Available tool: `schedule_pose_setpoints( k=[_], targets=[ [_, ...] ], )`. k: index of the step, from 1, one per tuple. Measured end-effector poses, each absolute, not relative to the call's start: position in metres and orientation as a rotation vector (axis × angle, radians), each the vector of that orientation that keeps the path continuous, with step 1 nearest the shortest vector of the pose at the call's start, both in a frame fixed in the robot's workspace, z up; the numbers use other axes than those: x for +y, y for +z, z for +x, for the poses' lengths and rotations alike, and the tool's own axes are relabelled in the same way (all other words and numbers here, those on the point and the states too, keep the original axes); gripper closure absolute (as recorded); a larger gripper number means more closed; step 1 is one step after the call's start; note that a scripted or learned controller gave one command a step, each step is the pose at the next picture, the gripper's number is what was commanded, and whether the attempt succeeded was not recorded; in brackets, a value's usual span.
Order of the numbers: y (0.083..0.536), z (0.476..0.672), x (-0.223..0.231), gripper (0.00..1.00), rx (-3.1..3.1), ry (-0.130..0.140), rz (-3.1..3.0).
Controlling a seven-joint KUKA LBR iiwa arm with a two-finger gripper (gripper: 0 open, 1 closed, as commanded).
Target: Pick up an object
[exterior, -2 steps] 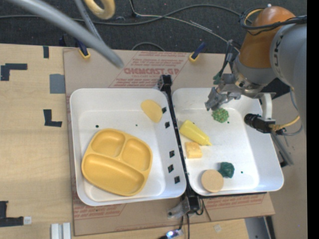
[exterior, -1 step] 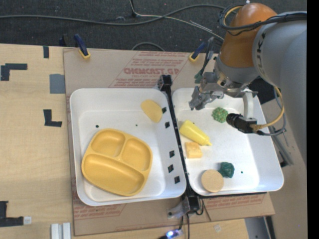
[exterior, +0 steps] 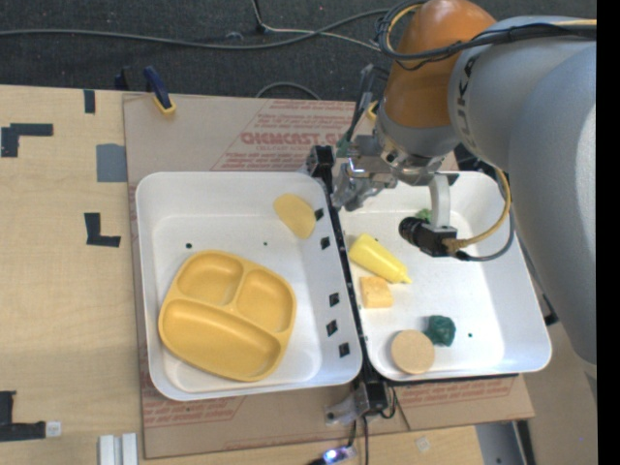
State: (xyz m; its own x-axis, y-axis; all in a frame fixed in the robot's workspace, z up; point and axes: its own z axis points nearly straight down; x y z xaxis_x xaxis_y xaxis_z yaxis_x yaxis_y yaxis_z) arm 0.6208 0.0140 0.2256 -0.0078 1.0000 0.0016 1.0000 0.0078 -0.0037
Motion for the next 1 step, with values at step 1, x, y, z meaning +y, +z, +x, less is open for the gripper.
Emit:
schedule_pose_setpoints(
  k=[1],
  targets=[
    [0.2322,0.6156,0.071,1.0,-2.228,0.003,-2.21]
  ],
)
